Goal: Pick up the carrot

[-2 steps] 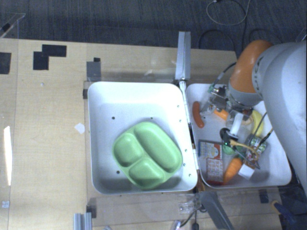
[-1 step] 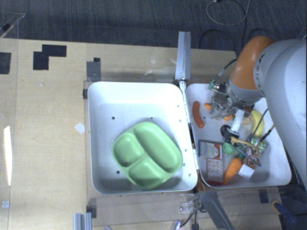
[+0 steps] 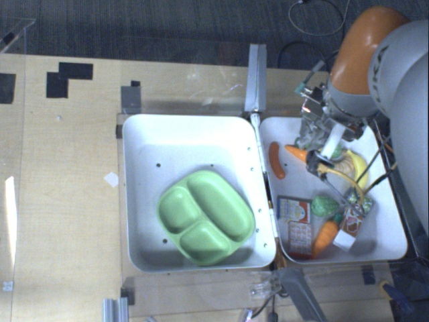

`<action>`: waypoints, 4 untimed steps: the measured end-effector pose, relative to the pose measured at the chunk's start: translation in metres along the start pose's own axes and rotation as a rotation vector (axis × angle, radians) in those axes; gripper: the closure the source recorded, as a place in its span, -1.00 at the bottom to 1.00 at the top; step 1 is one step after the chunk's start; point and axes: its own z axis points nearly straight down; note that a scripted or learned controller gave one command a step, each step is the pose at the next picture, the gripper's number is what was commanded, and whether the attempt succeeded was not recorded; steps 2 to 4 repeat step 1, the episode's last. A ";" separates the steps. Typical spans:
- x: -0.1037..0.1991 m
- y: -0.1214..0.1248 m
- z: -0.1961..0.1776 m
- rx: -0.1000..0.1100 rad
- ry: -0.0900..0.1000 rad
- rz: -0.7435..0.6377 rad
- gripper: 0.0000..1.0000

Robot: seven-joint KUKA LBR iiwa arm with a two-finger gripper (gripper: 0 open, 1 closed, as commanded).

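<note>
Two orange carrot-like pieces lie in the right bin [image 3: 397,241]. A small carrot [image 3: 294,154] sits near the bin's far left, its right end hidden under my gripper [image 3: 310,143], which hangs directly over that end. A second, larger carrot [image 3: 325,235] lies at the bin's near side, well clear of the gripper. Whether the gripper touches or holds the small carrot is hidden by the gripper body.
The right bin also holds a red sausage [image 3: 276,161], a yellow banana [image 3: 356,166], a green vegetable [image 3: 324,206], printed packets [image 3: 295,221] and a white block [image 3: 343,241]. A green divided plate [image 3: 205,216] lies in the left bin [image 3: 141,139].
</note>
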 end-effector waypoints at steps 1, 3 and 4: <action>0.000 0.000 0.000 0.000 -0.001 -0.001 -1.00; 0.000 0.000 0.000 0.000 -0.001 -0.001 -1.00; 0.000 0.000 0.000 0.000 -0.001 -0.001 -1.00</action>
